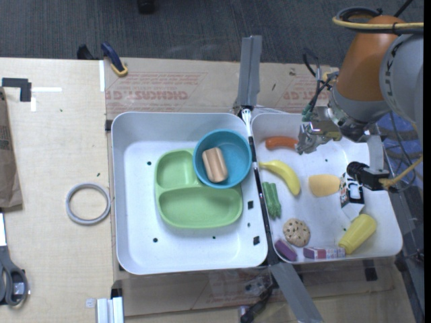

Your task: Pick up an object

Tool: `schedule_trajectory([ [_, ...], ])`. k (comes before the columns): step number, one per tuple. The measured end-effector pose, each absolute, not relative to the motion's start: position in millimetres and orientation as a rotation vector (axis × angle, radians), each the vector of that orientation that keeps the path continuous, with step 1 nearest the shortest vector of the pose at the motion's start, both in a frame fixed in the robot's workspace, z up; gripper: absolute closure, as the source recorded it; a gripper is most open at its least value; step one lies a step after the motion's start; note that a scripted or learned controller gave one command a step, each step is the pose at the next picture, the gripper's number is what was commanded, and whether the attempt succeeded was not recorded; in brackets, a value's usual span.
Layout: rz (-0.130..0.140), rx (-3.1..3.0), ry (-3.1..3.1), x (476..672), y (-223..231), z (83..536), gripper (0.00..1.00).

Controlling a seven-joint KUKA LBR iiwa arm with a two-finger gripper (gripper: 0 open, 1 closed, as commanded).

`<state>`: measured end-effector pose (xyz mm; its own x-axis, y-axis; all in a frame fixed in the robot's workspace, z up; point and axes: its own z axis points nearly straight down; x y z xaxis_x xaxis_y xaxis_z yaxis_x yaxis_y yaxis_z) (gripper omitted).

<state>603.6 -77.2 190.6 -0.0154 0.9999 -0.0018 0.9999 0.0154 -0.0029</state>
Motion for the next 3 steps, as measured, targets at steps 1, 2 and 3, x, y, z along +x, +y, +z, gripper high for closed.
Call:
schedule_trajectory([
  [1, 0.005, -2.327, -2.108, 604.1, -110.2, 165.3, 1.0],
  [2, 0.005, -2.328, -2.108, 604.2, -110.0, 165.4, 0.0],
  [3, 0.004, -2.359, -2.073, 610.8, -94.5, 91.1, 0.0],
])
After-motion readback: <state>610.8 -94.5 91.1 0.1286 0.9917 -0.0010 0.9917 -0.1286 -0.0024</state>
